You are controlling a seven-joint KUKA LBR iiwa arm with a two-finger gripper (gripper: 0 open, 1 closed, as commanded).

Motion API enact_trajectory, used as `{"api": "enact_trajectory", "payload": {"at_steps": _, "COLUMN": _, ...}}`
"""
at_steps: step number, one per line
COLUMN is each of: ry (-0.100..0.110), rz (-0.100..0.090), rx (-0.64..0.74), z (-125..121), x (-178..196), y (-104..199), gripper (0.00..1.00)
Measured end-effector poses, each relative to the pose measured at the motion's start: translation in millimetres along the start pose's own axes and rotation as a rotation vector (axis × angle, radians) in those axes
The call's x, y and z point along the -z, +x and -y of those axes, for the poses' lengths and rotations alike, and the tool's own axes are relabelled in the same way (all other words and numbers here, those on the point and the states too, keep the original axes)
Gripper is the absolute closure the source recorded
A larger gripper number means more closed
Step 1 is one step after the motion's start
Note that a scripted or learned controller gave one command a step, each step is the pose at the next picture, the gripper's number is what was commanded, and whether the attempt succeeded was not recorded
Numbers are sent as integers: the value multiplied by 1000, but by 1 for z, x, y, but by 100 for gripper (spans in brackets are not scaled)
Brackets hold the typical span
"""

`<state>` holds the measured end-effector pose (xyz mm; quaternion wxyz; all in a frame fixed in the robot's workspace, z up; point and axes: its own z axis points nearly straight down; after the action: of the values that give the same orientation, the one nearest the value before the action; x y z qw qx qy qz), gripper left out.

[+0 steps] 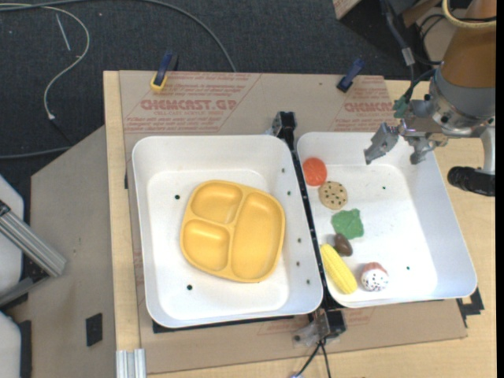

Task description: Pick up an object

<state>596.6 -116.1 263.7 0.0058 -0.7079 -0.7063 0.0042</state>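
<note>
Nearest to the camera, at the low edge of the right bin (441, 211), a yellow toy corn cob (339, 268) and a small white cupcake with sprinkles (374, 277) are seen. Above them, along the left wall of this bin, a small brown piece (344, 246), a green broccoli-like toy (347, 224), a chocolate chip cookie (333, 194) and an orange-red tomato-like toy (315, 171) are lined up. In the left bin (157, 172) a yellow divided plate (233, 230) is placed.

The tool (396, 143) is held above the upper part of the right bin with its fingers spread apart, and nothing is gripped between them.

All these toys are judged to be light, stiff plastic, probably smooth and a little slippery. The corn cob is best taken across its narrow middle; the cookie is flat and may be hard to grip.

The upper arm is cut off at the picture edge, and the brown piece is too small to be named.
</note>
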Motion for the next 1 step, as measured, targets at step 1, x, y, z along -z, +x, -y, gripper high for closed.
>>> {"api": "enact_trajectory", "payload": {"at_steps": 1, "ry": -13, "rz": 2, "rx": 2, "z": -2, "x": 7, "y": 0, "gripper": 0}}
